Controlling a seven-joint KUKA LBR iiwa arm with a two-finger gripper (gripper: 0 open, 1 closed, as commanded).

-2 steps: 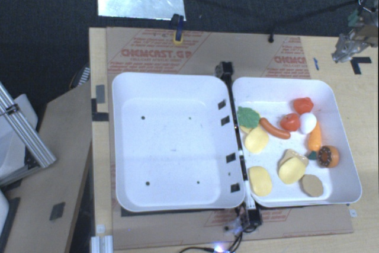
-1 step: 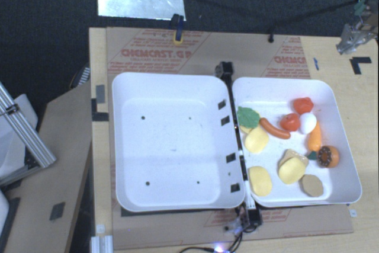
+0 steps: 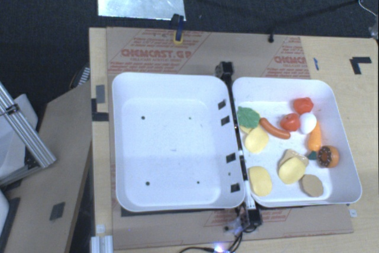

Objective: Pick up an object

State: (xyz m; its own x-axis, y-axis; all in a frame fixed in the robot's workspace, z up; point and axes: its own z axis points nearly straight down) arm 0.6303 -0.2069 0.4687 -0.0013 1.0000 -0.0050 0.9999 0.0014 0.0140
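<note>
Pincer state first: whether it is open or closed, you cannot tell from this view.

On the worktop (image 3: 100,145) two white bins sit side by side on a printed cardboard sheet (image 3: 160,50), touching along a middle seam. The left bin (image 3: 172,83) lies toward the worktop's left edge, the right bin (image 3: 343,145) toward its right edge. Everything you could pick is in the right bin.

Against the seam you have a green leafy piece (image 3: 247,117), with a pale yellow lump (image 3: 256,140) just beside it on the near side, and a second yellow lump (image 3: 260,181) nearer the worktop's front edge. An orange-red sausage (image 3: 275,128) lies tilted between the green piece and a red tomato-like piece (image 3: 290,121).

Toward the worktop's right edge a second red piece (image 3: 302,105) sits farthest back. A white egg (image 3: 308,123) touches the tomato-like piece, and an orange carrot (image 3: 314,137) lies just in front of the egg. A dark round piece with an orange side (image 3: 327,156) is near the bin's right wall (what it is, you cannot make out).

In the bin's near right corner a yellow-and-cream piece (image 3: 292,169) sits just beside a tan disc (image 3: 312,186).
</note>
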